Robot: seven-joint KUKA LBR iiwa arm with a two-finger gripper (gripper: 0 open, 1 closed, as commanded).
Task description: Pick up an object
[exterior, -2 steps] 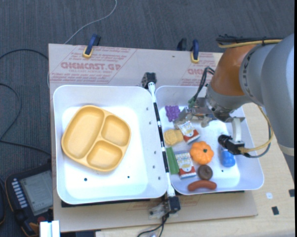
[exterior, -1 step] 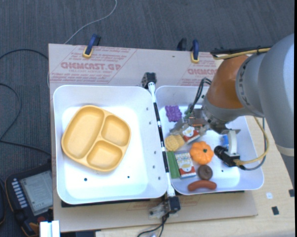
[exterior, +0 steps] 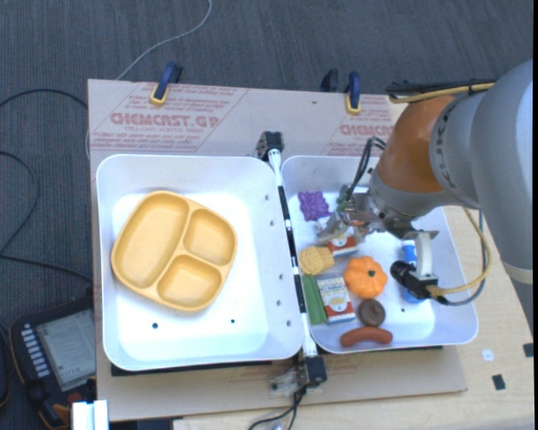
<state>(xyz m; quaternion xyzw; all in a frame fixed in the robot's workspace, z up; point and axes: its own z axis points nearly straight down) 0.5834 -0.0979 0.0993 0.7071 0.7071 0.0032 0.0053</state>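
In the right shallow white bin [exterior: 448,325], your claw [exterior: 345,225] hovers over a small red-and-white carton [exterior: 342,243]; its opening you cannot tell. You're mid-reach: next, descend squarely and close.

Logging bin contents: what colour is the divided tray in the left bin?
Yellow-orange; the divided tray shows plainly in the camera view, lying in the left bin.

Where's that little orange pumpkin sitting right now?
The pumpkin lies in the right bin, between the small carton on its left and the blue item on its right, just above the brown donut.
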